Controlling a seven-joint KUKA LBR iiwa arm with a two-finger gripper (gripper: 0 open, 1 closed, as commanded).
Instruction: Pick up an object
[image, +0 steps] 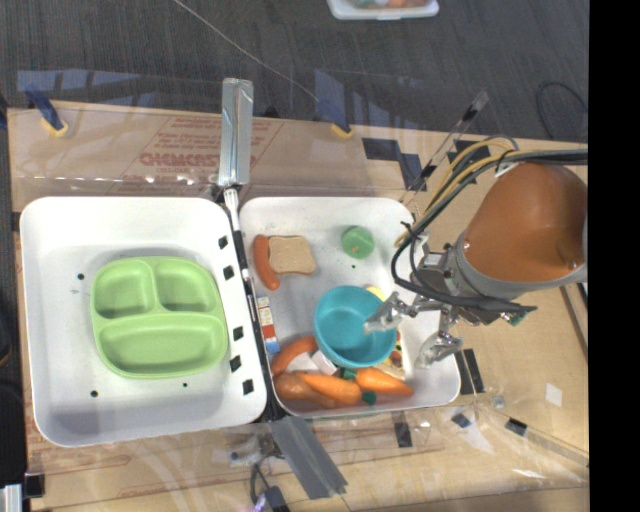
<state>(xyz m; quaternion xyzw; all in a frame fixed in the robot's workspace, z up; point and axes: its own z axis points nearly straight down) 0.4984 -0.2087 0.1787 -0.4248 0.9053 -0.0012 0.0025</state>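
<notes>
The right bin (300, 215) holds a teal bowl (345, 325), a slice of toast (292, 256), a red sausage (263, 262), a small green round piece (357, 240) and carrots (335, 388) along its front wall. My gripper (410, 335) hangs low over the bin's right side with its fingers apart. One fingertip (383, 319) is at the bowl's right rim and the other (438, 349) stands near the bin's right wall. Nothing shows gripped between them. A yellow piece (375, 293) peeks out behind the bowl.
The left bin (50, 300) carries a green divided plate (158, 316). A second carrot (383, 380) and an orange sausage (292, 355) crowd the right bin's front. Cables (440, 200) loop above the wrist. A metal bar (236, 130) stands behind the bins' divider.
</notes>
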